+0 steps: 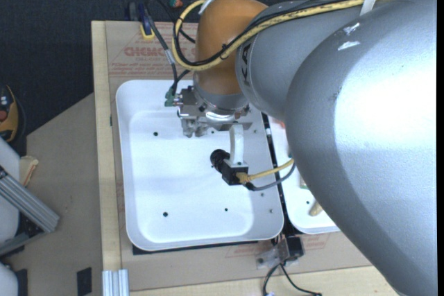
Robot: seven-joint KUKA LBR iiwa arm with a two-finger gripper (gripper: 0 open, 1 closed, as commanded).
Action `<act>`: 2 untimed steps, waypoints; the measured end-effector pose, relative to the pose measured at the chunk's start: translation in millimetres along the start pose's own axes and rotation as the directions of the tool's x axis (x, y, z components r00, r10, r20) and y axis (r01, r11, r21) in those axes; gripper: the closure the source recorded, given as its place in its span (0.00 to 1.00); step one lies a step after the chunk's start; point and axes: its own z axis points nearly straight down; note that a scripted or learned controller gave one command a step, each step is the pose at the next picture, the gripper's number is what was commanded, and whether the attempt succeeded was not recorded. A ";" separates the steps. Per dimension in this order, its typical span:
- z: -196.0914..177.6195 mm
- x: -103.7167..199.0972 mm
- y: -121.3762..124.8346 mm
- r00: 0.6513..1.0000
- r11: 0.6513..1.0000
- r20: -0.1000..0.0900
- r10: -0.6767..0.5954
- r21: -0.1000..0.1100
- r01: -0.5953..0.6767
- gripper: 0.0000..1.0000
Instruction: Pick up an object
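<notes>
the claw hangs low over the far part of the left bin, near its back wall, and whether it is open or grips anything i cannot tell, while a small tan object peeks out in the right bin beside the grey arm.

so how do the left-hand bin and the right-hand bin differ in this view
The left-hand bin shows almost whole, while the right-hand bin is mostly covered by the arm. The gripper hangs over the left-hand bin, not the right-hand bin. Both are shallow, white and sit side by side.
</notes>
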 end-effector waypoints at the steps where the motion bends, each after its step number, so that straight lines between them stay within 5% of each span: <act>1: -9.8 0.3 0.2 1.000 1.000 -0.001 0.001 -0.001 -0.001 1.00; 2: -19.9 0.6 0.6 1.000 1.000 -0.002 0.002 -0.002 -0.002 1.00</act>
